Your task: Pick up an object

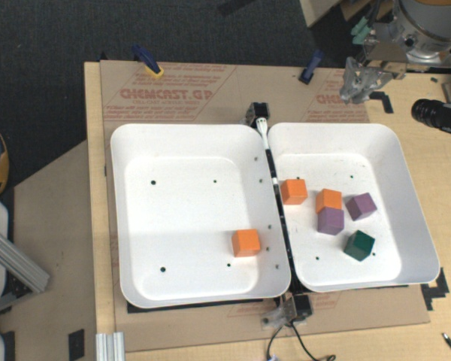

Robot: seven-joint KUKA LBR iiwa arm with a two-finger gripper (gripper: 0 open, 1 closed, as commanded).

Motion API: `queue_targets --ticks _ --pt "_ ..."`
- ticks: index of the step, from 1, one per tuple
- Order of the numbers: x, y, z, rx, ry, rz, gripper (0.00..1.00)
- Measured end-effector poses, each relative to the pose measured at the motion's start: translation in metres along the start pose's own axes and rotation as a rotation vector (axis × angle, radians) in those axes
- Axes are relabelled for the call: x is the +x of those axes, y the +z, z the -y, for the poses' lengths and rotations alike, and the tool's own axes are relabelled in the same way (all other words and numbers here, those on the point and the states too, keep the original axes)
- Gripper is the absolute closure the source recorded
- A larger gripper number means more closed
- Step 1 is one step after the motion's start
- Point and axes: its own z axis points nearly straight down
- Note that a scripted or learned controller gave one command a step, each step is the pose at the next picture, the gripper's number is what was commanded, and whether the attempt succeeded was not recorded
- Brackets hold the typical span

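Left bin (128, 224): shallow white tray; one orange cube (246, 243) rests low on its floor, near the shared divider.
Right bin (413, 201): matching white tray, touching the left bin along the middle seam; holds five cubes.
Green cube (358, 245): nearest item in the right bin, tilted.
Purple cube (331, 220): just above the green cube, touching the orange cube behind it (330, 200).
Second purple cube (361, 206): just to the right of that pair.
Orange cube by divider (293, 192): against the right bin's left wall.
Worktop (177, 89): brown cardboard sheet under both bins, held by blue clamps (147, 61) at its far edge.
Gripper (358, 90): beyond the right bin's far rim, above the cardboard, well apart from every cube; nothing between the fingers; whether they are spread or closed cannot be told.
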Motion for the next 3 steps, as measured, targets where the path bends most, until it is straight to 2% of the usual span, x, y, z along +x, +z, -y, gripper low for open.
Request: queue_targets --ticks 1,2,3 --pt "-0.003 -0.033 0.016 -0.002 -0.005 -0.002 1.00" --pt "-0.084 -0.014 0.068 0.009 0.005 -0.001 1.00" --pt "-0.063 -0.144 0.118 -0.014 -0.007 -0.001 1.00"
